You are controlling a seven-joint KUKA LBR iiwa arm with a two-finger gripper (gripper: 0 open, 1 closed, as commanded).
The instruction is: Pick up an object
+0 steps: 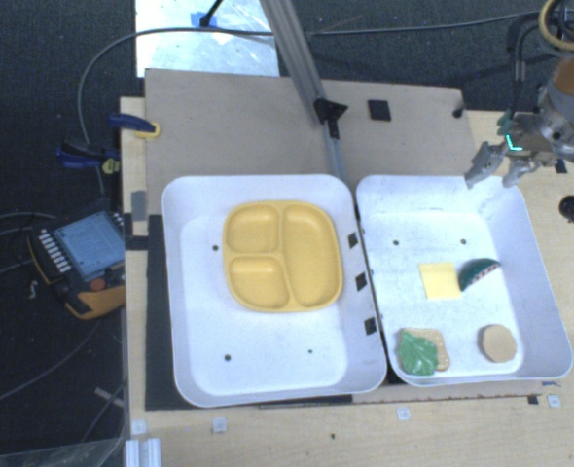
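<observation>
The pincer (499,168) hangs at the far right corner of the right bin (530,227), just above its rim, its two fingers spread apart with nothing between them. Above it the grey wrist with its orange band (571,84) reaches in from the right. Inside the right bin, well apart from the pincer, lie four small things toward the near end: a yellow square sponge (441,281) near the middle, a dark green wedge-shaped piece (480,271) just beside it on the right, a round tan disc (498,342) in the near right corner, and a green leafy piece on a tan slice (421,351) in the near left corner. The left bin (195,358) holds a yellow divided plate (282,256) with three compartments. Both bins sit side by side on the tabletop (238,115). Off the tabletop's left edge rests a handheld control unit with a blue screen (83,251) amid dark cables.
</observation>
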